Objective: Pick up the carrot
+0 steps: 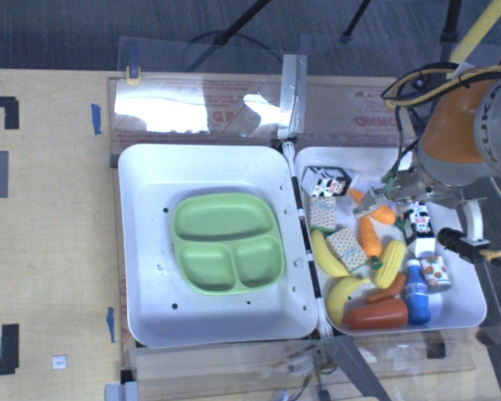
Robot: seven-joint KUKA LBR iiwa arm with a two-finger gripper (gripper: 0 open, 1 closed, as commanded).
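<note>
Carrot [370, 236] — top under gripper [390, 197]

You look down at two white bins side by side on the surface [42, 249]. The left bin [142, 224] holds a green divided tray [228, 242]. The right bin [468, 307] is crowded: a carrot [370, 237] lies beside a corn cob [391, 261], a banana [327, 256] and a blue bottle [417, 294]. The gripper [398, 192] hangs just above the carrot's upper end.
</note>
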